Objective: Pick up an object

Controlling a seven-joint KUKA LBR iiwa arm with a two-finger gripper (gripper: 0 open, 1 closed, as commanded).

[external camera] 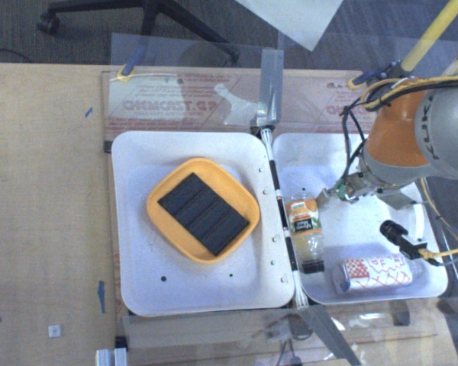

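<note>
A small bottle (305, 231) with an orange label lies flat at the left wall of the right bin (435, 284), cap toward the desk's near edge. A red-checked white can (374, 273) is seen on its side near that bin's front corner. The claw (343, 191) hangs just beside the bottle's far end – whether it is spread or pressed together cannot be told. A descent centred across the bottle's narrow width is judged best – the wall crowds one side. The left bin (137, 280) carries an orange tray (162, 227).

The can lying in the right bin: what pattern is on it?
The can shows a red-and-white check; camera view.
</note>
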